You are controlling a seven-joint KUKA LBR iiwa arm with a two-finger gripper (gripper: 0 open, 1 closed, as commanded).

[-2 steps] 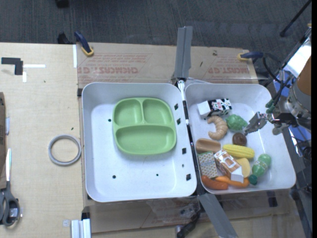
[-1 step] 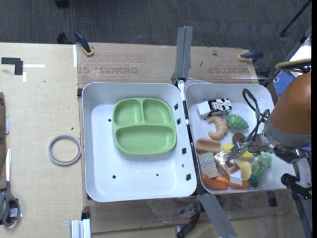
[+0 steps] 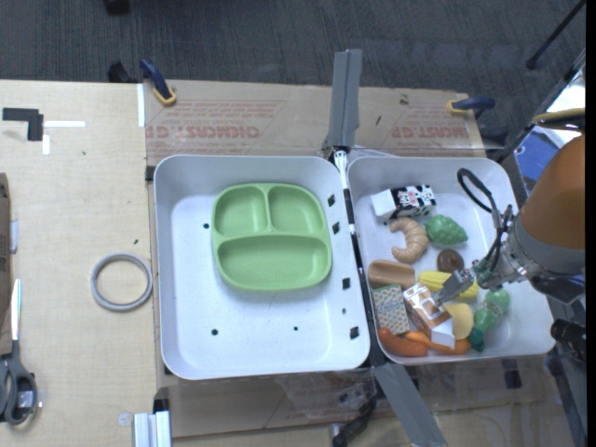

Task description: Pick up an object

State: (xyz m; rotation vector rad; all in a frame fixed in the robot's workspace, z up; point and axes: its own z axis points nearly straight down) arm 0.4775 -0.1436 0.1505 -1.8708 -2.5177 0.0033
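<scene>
The jaws are sitting low over the toy pile, but whether they are spread or pressed together I cannot tell. The gripper [image 3: 455, 287] is hanging inside the right bin [image 3: 531, 343], near its right wall, just beside a yellow corn piece [image 3: 431, 278] and a small orange-and-white box [image 3: 425, 306]. This bin is lying crowded in its front half, with little room between the things; its far corner is staying more open, where a black cable loop [image 3: 476, 191] is lying. The red print on the cardboard [image 3: 233, 119] behind the bins is showing reversed, so I am not reading it surely. The right bin is also holding a croissant [image 3: 409, 238], a cow-patterned box [image 3: 413, 198] and a carrot [image 3: 404, 343]. The left bin [image 3: 177, 333] is holding a green divided plate [image 3: 272, 236] with wide room around it.
</scene>
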